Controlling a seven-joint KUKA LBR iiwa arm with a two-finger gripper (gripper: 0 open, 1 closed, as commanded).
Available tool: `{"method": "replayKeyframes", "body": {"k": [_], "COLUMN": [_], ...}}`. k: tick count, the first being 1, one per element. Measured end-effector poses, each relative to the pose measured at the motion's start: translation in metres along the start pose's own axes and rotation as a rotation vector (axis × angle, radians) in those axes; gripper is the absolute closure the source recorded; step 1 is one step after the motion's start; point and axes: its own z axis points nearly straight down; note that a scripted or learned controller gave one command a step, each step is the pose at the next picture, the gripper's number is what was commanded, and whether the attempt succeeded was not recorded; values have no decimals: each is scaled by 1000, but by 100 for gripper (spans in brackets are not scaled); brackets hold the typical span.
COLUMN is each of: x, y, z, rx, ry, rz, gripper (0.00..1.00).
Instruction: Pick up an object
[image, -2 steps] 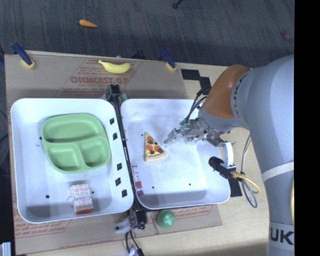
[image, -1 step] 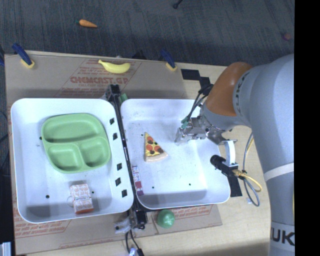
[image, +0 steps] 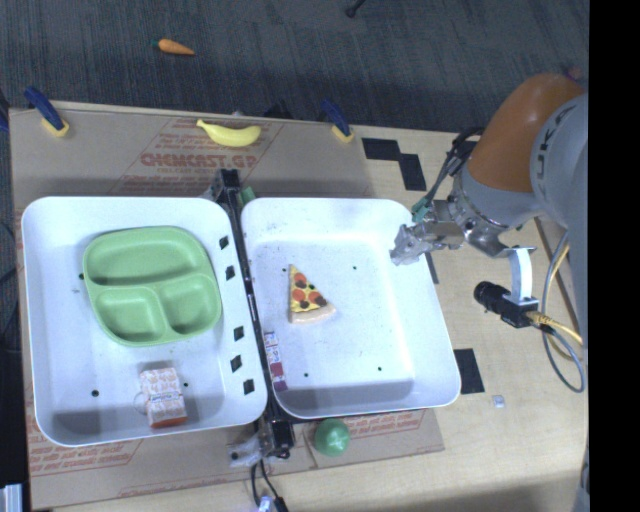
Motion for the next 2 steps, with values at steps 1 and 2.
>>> {"method": "replayKeyframes", "body": {"k": [1, 2], "x": [0, 2], "y": [0, -42], "z": [1, 133], "rx": [2, 3], "ry": [1, 1], "rz": [0, -1], "gripper": [0, 0]}}
